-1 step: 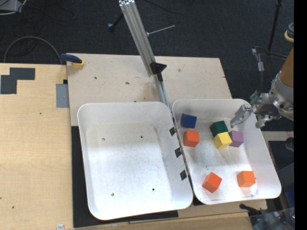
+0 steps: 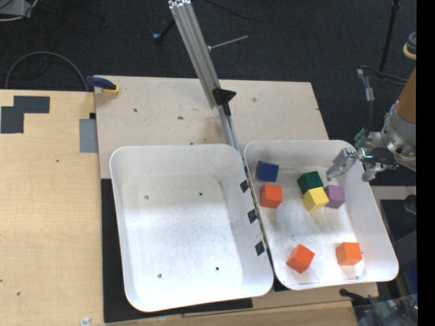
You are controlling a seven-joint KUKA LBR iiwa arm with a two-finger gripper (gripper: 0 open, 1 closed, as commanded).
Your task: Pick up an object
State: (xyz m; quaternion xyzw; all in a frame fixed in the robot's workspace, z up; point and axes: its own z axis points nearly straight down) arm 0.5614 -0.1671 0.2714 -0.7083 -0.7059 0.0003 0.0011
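Observation:
The right bin (image 2: 380, 229) holds several cubes: blue (image 2: 267, 172), red-orange (image 2: 271, 195), dark green (image 2: 310, 180), yellow (image 2: 315, 198) and purple (image 2: 334, 196) in its far half. Two orange cubes (image 2: 300, 257) (image 2: 349, 253) lie near its front edge. My gripper (image 2: 355, 168) hovers at the bin's far right rim, just right of and above the green and purple cubes. It is open, one finger (image 2: 339, 164) pointing toward the green cube, and nothing sits between the fingers.
The left bin (image 2: 136, 182) adjoins the right one, with black clips (image 2: 251, 216) along the shared wall. A slanted aluminium post (image 2: 200, 53) rises behind the bins. A blue clamp (image 2: 102, 83) sits at the bench's far left corner.

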